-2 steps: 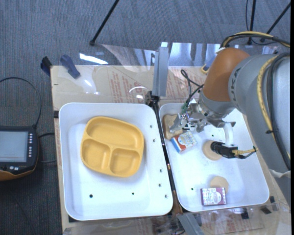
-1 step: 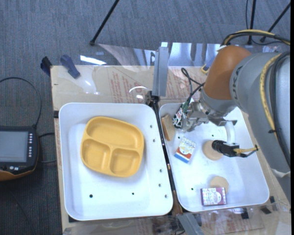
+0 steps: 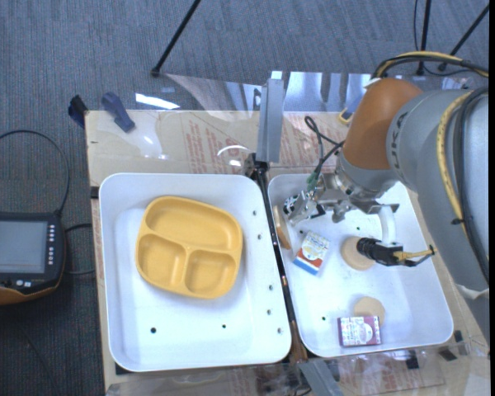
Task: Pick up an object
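Observation:
My gripper (image 3: 298, 207) hangs low over the upper left part of the right bin (image 3: 421, 304), close to its left wall. Just below it lies a small white carton (image 3: 312, 252) with red and blue print. A tan round disc (image 3: 355, 255) rests to the right of the carton, partly under the wrist. A second tan disc (image 3: 369, 307) and a dark pink packet (image 3: 359, 330) lie near the bin's front edge. A small brown thing (image 3: 281, 230) sits against the left wall, below the gripper. Nothing shows as held.
The left bin (image 3: 124, 320) bears a yellow divided tray (image 3: 189, 245). My grey arm with its orange band (image 3: 379, 130) covers the right bin's upper right. A metal post (image 3: 270, 118) stands behind the gap between the bins. A tablet (image 3: 21, 250) lies far left.

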`<state>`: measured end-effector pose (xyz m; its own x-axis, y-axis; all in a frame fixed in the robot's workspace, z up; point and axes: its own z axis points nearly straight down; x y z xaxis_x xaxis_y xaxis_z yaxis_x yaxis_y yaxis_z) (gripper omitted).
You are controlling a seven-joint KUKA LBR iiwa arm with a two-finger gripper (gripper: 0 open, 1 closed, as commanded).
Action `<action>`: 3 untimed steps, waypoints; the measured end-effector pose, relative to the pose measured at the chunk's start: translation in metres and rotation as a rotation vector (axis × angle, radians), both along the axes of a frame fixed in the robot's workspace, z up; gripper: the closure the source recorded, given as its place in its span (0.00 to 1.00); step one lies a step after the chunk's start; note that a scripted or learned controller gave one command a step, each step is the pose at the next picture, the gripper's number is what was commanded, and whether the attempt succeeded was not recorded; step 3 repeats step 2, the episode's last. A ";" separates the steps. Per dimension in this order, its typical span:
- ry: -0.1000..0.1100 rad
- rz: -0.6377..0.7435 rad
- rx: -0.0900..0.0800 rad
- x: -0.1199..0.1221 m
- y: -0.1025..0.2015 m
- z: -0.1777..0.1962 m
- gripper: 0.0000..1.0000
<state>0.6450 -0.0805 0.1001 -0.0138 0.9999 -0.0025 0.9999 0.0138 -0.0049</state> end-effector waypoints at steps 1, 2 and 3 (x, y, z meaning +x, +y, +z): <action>0.002 -0.011 0.003 -0.024 0.001 -0.016 0.00; 0.012 -0.013 0.004 -0.025 0.000 -0.007 1.00; 0.012 -0.013 0.004 -0.025 0.000 -0.007 1.00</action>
